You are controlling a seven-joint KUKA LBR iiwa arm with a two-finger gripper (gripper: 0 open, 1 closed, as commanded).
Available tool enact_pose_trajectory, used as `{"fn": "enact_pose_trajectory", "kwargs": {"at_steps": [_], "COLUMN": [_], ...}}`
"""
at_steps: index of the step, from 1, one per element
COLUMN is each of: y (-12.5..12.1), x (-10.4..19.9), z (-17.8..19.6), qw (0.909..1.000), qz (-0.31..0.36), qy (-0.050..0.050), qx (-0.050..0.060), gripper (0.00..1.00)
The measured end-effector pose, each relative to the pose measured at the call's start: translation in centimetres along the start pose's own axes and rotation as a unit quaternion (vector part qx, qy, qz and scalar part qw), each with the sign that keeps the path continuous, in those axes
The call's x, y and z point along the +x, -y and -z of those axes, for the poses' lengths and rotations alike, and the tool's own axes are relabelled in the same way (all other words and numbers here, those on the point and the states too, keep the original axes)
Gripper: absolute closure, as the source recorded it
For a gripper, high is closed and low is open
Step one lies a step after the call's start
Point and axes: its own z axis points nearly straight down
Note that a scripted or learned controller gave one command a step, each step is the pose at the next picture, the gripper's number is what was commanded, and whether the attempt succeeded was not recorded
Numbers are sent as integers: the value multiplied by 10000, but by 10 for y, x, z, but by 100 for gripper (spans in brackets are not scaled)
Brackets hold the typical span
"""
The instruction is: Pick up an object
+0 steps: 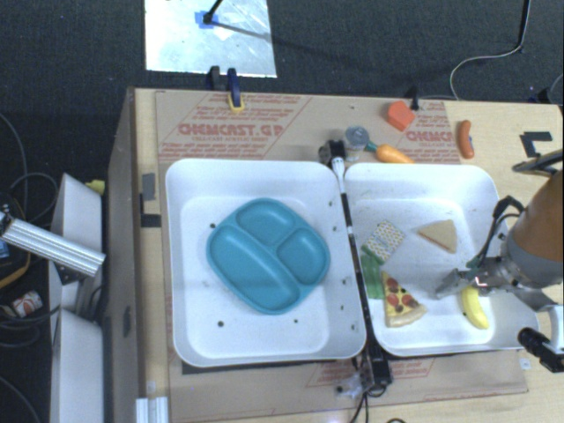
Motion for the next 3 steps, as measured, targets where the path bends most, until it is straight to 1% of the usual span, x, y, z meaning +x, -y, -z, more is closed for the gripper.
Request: {"fn": "enact_pose_trajectory", "kwargs": {"at_steps": [1, 2, 3], "y": [-1, -34, -31], "x": [0, 40, 90], "z": [11, 33, 0], "qw": [10000, 10000, 10000], "qz": [5, 15, 12], "qy": [-2, 0, -2], "qx": [-12, -7, -1], "gripper": [100, 100, 100]}}
